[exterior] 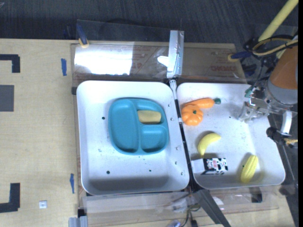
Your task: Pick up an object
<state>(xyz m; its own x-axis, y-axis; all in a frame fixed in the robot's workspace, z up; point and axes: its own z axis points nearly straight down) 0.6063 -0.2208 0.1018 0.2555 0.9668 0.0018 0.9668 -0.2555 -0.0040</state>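
Observation:
The right bin point(236, 91) holds an orange carrot point(201, 102) with a green tip and a small orange pumpkin point(192, 115) just below it, both near the bin's left wall. A yellow banana point(207, 142) lies mid-bin. A small black-and-white object point(216, 164) sits near the front edge, and a yellow oblong fruit point(249, 168) lies at the front right. My gripper point(249, 109) hangs over the right bin's far right part, apart from all of these objects, with nothing seen in it.
The left bin point(94, 169) carries a blue divided plate point(125, 126) with a pale yellow block point(149, 117) in its upper right compartment. A metal divider strip point(175, 51) and clear sheeting stand behind the bins. Cables and a yellow pole point(279, 15) are at the upper right.

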